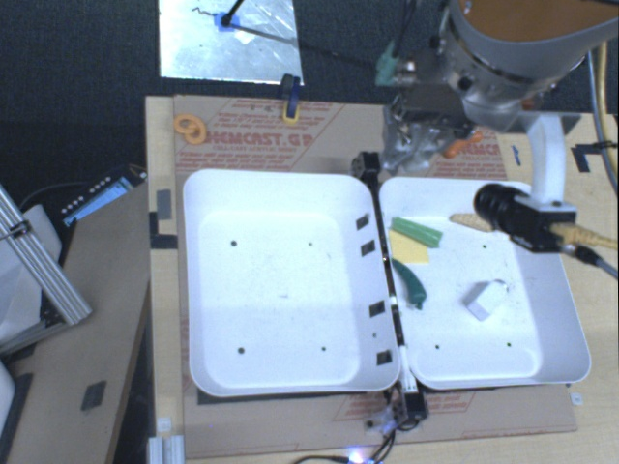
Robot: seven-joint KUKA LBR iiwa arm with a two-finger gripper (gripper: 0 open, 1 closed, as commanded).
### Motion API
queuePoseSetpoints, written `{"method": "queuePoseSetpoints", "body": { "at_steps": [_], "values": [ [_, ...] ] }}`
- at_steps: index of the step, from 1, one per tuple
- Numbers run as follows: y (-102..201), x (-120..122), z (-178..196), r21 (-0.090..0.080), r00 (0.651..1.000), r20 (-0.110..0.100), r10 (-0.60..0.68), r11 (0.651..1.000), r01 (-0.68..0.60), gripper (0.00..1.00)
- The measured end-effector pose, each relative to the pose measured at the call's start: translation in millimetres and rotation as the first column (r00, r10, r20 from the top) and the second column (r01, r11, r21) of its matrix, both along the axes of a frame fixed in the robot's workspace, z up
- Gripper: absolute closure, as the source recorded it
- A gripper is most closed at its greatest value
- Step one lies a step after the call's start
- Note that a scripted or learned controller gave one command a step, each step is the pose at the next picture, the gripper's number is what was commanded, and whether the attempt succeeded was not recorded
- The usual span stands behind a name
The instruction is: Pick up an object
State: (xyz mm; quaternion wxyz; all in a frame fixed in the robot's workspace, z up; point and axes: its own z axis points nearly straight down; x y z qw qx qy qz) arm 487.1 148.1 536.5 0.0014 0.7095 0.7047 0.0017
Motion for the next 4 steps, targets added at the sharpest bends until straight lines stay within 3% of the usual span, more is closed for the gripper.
{"method": "queuePoseSetpoints", "body": {
  "at_steps": [1,2,3,4],
  "values": [
    [-89.8,-0.3,-0.9,-0.002,1.000,-0.001,-0.002,1.000,0.002,1.00],
    [-83.9,-0.5,-1.3,0.000,1.000,-0.002,0.010,1.000,-0.010,0.00],
    [-83.7,-0.1,10.3,0.001,1.000,0.002,0.013,1.000,-0.013,1.00],
    [-83.7,-0.1,9.8,0.001,1.000,0.001,0.013,1.000,-0.013,0.00]
  ]
}}
